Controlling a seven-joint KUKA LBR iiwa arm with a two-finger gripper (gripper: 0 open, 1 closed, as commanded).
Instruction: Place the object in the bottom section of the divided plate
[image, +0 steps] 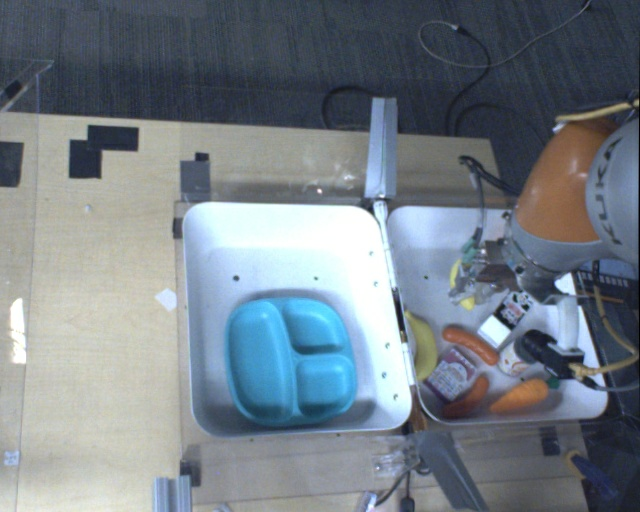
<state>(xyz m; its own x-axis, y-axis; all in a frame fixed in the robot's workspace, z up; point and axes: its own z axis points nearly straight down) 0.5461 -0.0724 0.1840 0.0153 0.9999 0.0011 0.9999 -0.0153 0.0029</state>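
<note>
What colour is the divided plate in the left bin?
Light blue, a turquoise shade; the divided plate shows plainly in the camera view.

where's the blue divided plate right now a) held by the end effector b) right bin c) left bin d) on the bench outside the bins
c, the plate lies flat in the left bin, with nothing on it, while the end effector is over the right bin among the food items.
</note>
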